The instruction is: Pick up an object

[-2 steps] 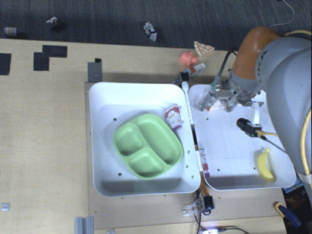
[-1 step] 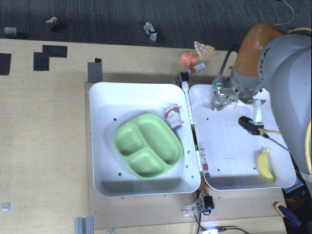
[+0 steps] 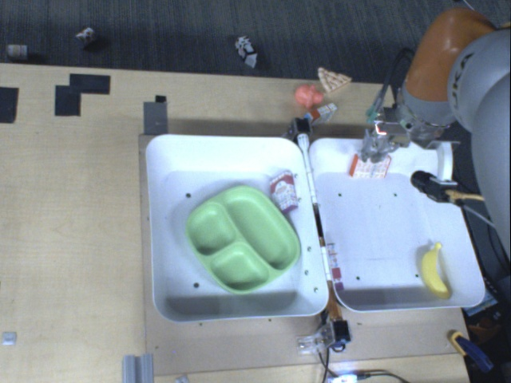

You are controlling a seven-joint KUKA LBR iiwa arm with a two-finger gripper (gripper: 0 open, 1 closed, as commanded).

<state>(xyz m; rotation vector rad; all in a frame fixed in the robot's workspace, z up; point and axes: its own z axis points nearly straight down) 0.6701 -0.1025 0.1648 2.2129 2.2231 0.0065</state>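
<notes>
My gripper (image 3: 374, 147) hangs over the far left corner of the right bin (image 3: 399, 214), reaching in from the right. Directly beneath it lies a small orange and white packet (image 3: 369, 167), and the tip looks to be touching or just above it. A yellow banana (image 3: 433, 270) rests in the near right corner of the same bin. In the left bin (image 3: 172, 214) lies a green divided plate (image 3: 242, 236), with a small red and white packet (image 3: 283, 191) by its far right edge.
On the bench behind the bins sit a pink lump (image 3: 309, 96), a tan wedge (image 3: 333, 79) and a small orange and dark item (image 3: 319, 115). The middle of the right bin is bare white floor.
</notes>
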